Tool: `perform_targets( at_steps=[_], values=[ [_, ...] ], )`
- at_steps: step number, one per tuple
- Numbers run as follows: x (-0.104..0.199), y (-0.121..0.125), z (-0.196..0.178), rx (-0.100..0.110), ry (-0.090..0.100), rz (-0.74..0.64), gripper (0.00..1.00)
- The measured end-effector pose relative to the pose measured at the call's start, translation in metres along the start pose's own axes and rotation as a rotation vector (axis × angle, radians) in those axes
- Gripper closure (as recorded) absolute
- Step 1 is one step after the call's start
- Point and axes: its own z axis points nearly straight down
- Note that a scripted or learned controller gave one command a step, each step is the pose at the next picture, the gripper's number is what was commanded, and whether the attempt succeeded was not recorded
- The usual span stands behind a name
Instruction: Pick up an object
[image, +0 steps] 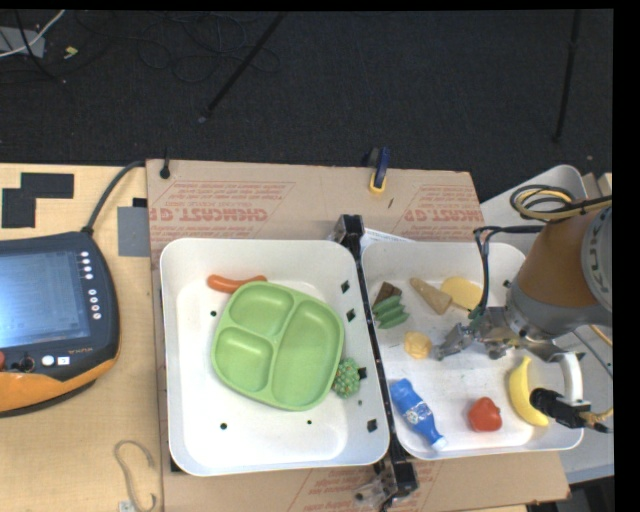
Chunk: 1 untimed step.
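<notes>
Camera view, slanted down on both bins: task looks early, nothing lifted yet, every obj resting on a bin floor, so the grasp itself and the lift are left. Left bin (190, 420) carries green divided plate (277, 343) near centre, orange carrot-like piece (236, 283) just beyond plate's far-left edge, small green knobbly toy (347, 378) touching plate's right edge by the divider. Right bin (470, 445) holds the likely candidates: brown piece (387, 295) and green piece (391, 315) close by the divider, tan wedge (431, 295) w/ yellow round piece (463, 292) just beside it toward the far wall, small yellow lump (417, 346) mid-bin, blue wrapped obj (414, 411) near the front, red fruit-like piece (485, 415) right of it, banana (522, 393) along the right side. Arm (560, 275) in from the right, wrist low over right bin. Gripper (462, 338) down near bin floor, metal fingers look spread apart, tips pointing left toward the small yellow lump; nothing seen between them, not pinching anything. Lump sits just beside the tips, apart or barely touching, can't tell which at this res. Judged: approach phase, closest target prob the yellow lump; closing on it and raising remain undone.
</notes>
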Motion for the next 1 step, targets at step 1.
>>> perform_targets(
  at_steps=[1],
  values=[
    [-0.0017, 0.0003, -0.0125, -0.002, 0.000, 0.004, 1.00]
  ],
)
